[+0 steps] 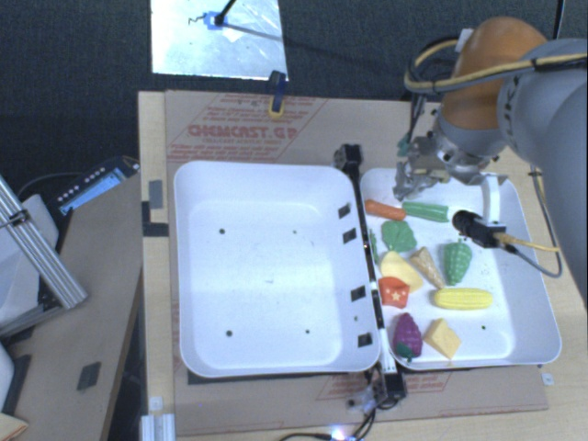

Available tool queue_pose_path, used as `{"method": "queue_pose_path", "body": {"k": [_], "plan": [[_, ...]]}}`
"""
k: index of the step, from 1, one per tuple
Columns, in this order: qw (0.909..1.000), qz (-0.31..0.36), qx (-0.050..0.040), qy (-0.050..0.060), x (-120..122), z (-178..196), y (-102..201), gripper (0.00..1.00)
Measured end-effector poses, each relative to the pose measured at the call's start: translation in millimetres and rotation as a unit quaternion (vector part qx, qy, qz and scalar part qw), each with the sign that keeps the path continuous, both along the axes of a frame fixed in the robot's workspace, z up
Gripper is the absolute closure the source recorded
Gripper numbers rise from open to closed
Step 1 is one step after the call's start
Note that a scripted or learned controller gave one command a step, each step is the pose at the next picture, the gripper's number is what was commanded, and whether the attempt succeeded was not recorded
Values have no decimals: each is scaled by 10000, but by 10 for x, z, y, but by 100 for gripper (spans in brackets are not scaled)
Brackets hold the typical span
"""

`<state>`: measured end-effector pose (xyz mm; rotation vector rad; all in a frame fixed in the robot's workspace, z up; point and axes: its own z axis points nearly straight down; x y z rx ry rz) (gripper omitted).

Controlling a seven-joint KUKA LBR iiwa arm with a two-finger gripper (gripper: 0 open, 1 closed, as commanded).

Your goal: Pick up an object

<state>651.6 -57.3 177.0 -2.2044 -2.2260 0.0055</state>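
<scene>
My gripper (404,191) hangs over the far left part of the right bin (528,274), just above an orange carrot (384,210) and a green pepper-like piece (424,211). Nothing shows between its fingers. Further toward the front lie a green leafy piece (398,236), a green textured vegetable (457,261), a yellow corn cob (462,298), a beige cone (426,266), a yellow wedge (397,268), a red piece with a star (393,293), a purple eggplant (407,335) and a yellow cheese block (443,339).
The left bin (266,265) sits beside the right one, with black clips (354,237) along the shared rim. A black sensor with a cable (478,228) juts from the wrist over the right bin. A reflective sheet (219,26) lies behind the bench.
</scene>
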Motion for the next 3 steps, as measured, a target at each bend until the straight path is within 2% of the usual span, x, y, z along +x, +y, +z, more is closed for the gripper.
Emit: {"method": "queue_pose_path", "body": {"k": [1,2,3], "plan": [[10000,8,-4,-75,130,428,645,100],[10000,16,0,-42,125,57,1487,100],[9999,7,8,-109,182,1202,2076,100]]}}
